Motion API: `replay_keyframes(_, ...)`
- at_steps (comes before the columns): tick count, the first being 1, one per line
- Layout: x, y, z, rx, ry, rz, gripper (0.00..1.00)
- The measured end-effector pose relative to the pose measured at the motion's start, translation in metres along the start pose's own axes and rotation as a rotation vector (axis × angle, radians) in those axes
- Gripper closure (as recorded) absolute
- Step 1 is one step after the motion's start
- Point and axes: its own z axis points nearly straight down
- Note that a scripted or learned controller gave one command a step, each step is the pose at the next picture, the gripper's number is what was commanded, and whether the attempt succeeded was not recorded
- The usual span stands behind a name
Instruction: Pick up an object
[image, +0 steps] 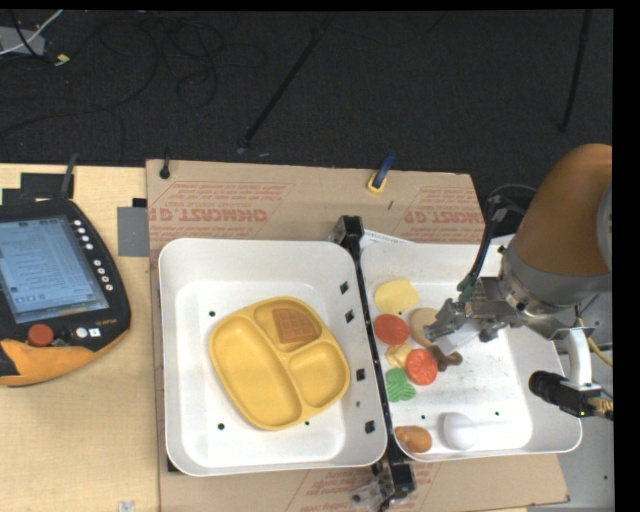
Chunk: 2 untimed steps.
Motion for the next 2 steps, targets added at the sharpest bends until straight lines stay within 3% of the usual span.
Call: replay_keyframes(2,0.086,0.053,0.006,0.0,-0.002,0.001,1.0)
